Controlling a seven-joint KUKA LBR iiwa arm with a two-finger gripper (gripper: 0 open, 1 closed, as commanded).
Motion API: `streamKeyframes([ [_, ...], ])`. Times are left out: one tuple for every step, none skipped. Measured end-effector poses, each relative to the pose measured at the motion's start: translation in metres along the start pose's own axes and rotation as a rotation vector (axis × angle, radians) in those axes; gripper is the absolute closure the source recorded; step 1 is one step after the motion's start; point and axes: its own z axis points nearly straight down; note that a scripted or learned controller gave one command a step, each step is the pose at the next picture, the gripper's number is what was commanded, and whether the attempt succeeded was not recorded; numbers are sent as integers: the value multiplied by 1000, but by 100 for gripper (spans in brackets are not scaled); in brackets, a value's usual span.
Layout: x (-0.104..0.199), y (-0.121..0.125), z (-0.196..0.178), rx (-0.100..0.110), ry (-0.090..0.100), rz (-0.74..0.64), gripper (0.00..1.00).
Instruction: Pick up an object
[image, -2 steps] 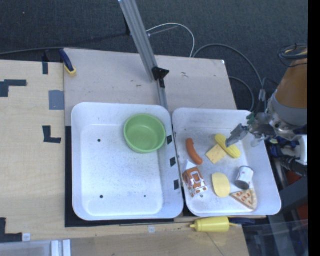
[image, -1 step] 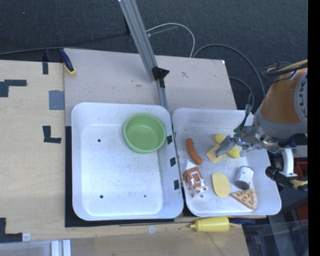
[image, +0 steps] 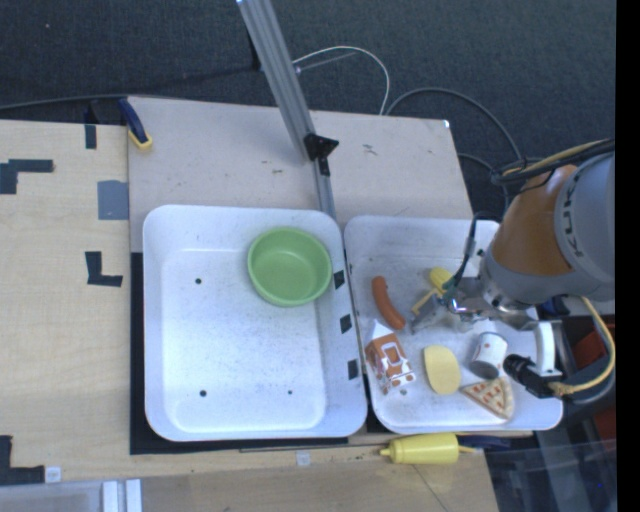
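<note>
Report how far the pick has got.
Done: the arm has reached into the right bin, and the gripper sits low among the items, beside the yellow piece and near the sausage. In hand: nothing visibly between the fingers. Left: close on one item and lift it. The green bowl sits in the left bin, away from the gripper.

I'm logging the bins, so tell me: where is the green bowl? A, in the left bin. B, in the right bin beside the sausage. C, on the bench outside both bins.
A: the green bowl sits in the left bin, near its upper right corner, apart from the sausage in the right bin.
</note>
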Motion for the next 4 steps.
streamKeyframes([
  [0,1,-13,-5,0,-1,100],
  [-1,5,-76,-13,-3,0,100],
  [0,6,-109,-11,-3,0,100],
  [45,0,-111,-7,0,-3,100],
])
